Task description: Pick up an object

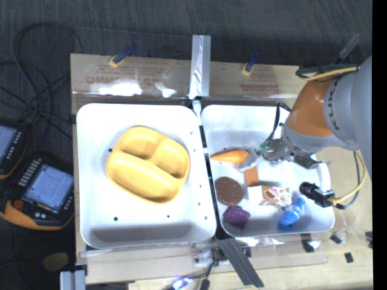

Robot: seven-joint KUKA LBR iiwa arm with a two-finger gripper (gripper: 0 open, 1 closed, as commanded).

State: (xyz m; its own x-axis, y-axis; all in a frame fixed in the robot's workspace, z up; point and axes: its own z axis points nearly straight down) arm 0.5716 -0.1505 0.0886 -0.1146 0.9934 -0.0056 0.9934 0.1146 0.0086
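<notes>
Half-hidden tool (pixel 270 151) beside carrot (pixel 230 156).

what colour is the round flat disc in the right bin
Brown: the round disc looks reddish-brown, seen in the camera view.

Dark carpet floor (pixel 181 11), black cables (pixel 36 41), wooden bench (pixel 151 71)

Faint reddish lettering is showing on the clear plastic sheet (pixel 130 77) behind the bins, too blurred to read.
</notes>
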